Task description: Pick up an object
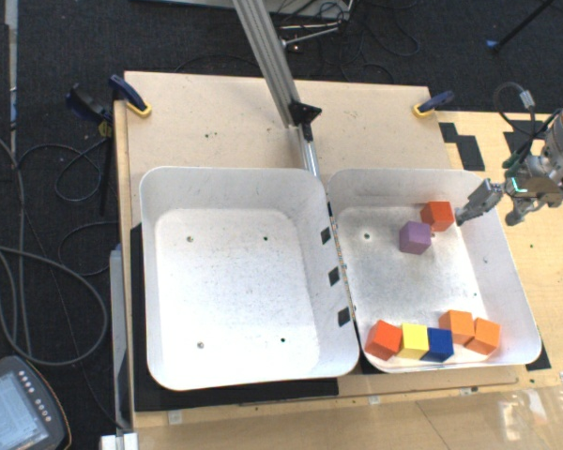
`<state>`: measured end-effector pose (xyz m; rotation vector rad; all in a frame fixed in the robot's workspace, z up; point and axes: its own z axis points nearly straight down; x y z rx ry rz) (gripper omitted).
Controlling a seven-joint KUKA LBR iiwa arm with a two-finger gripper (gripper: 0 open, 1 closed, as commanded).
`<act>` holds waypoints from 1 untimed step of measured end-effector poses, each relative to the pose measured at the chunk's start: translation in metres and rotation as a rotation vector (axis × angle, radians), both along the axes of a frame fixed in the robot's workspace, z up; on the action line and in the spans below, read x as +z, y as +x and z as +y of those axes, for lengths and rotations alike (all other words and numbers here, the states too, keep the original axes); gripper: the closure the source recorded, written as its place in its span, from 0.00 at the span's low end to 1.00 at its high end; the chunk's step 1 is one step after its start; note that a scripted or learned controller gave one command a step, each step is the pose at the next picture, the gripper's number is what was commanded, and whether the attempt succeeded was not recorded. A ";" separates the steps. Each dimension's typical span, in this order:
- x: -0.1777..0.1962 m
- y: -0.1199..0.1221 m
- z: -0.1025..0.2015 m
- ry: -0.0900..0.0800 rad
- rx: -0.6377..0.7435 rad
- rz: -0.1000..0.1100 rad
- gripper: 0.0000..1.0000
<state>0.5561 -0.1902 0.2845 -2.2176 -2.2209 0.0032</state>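
Gripper (493, 206) at the right bin's (507, 279) far right rim, its two fingers spread wide, holding nothing.

An orange block (438, 215) and purple block (415, 237) lie just beside its left fingertip; more blocks (433, 337) line the near wall. No readable writing.

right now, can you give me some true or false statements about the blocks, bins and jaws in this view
1. All the blocks lie in the right bin. True.
2. The purple block sits beside an orange block near the bin's far side. True.
3. A green block lies in the left bin. False: no block lies there.
4. The blue block sits in the row along the right bin's near edge, next to the yellow block. True.
5. The gripper holds the yellow block. False: that block lies in the near row, far from the gripper.
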 end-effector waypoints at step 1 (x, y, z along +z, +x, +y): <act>0.002 0.001 0.000 -0.001 0.000 -0.003 0.00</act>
